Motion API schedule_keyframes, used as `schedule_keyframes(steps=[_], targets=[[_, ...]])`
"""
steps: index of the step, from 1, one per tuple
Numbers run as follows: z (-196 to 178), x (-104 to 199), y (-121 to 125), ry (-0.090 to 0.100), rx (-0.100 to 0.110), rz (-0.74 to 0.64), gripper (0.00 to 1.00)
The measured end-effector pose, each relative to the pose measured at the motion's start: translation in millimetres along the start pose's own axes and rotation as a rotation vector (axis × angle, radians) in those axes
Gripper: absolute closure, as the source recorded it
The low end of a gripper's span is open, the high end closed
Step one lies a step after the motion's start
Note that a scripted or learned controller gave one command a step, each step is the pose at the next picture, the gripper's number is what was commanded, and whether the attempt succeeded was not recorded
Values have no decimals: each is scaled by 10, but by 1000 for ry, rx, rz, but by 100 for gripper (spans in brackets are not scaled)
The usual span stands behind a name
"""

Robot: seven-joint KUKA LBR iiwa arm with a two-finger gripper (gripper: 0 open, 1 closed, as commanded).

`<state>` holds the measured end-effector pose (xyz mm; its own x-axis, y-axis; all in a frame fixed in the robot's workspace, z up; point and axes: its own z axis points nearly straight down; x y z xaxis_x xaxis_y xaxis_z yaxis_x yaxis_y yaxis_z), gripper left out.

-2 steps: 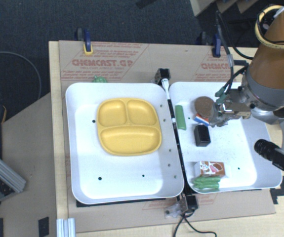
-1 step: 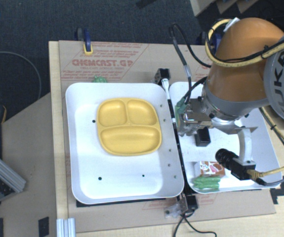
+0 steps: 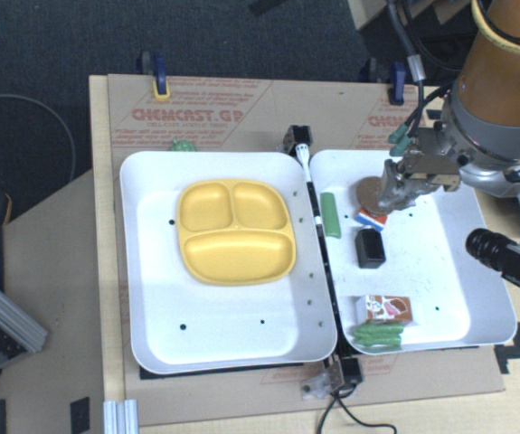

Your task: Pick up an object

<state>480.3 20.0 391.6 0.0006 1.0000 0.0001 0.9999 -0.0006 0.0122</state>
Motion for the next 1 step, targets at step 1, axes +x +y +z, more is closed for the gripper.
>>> schedule_keyframes(steps=[1], targets=[[-380,799,-2,3,5,-10,100]])
